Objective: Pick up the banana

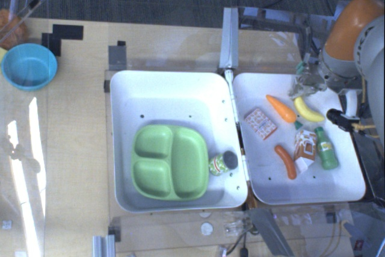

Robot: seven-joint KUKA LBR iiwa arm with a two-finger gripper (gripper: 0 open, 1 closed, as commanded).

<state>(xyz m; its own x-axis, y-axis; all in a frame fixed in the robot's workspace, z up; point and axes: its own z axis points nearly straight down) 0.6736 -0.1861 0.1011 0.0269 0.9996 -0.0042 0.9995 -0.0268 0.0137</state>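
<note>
The yellow banana (308,111) lies in the right bin (264,186), near its far right side, just right of an orange carrot (281,108). My gripper (305,86) hangs over the bin's far right corner, a little above and beyond the banana, pointing down toward it. Nothing shows between its fingers, and the banana rests on the bin floor apart from them.
The right bin also holds a patterned red-and-white packet (260,123), a red sausage (286,161), a small carton (305,144) and a green bottle (325,148). The left bin (162,90) holds a green divided plate (170,161) and a small can (222,163). A blue bowl (29,66) sits far left.
</note>
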